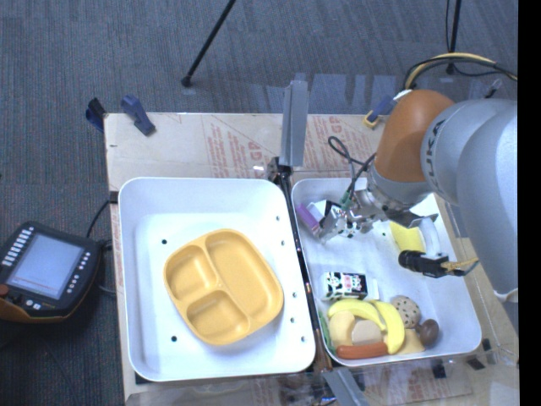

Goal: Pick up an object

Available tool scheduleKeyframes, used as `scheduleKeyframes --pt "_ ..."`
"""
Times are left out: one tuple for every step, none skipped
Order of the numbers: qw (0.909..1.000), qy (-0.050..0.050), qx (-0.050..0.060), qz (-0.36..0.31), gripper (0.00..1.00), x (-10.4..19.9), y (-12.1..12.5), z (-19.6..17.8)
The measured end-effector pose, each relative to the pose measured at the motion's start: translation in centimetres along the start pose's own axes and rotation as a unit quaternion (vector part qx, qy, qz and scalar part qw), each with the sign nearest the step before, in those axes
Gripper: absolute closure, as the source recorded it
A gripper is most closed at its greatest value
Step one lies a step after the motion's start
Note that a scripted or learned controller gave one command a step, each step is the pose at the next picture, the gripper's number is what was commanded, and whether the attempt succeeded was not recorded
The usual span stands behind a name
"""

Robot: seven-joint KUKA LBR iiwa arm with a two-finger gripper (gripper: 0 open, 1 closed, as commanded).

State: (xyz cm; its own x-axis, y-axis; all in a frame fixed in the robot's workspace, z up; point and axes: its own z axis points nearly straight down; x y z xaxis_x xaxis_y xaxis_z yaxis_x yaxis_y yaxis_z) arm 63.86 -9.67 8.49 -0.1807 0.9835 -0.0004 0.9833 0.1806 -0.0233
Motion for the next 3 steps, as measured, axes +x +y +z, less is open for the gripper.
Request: scheduleKeyframes --pt "0.9988 0.003 -0.006 0.049 0.0 0.52 0.35 0.17" --pt "0.9987 0.004 -0.002 0.05 1.0 0.5 0.2 -0.42" --pt "0.9987 0.004 -0.002 0.05 0.0 0.46 0.19 -0.41"
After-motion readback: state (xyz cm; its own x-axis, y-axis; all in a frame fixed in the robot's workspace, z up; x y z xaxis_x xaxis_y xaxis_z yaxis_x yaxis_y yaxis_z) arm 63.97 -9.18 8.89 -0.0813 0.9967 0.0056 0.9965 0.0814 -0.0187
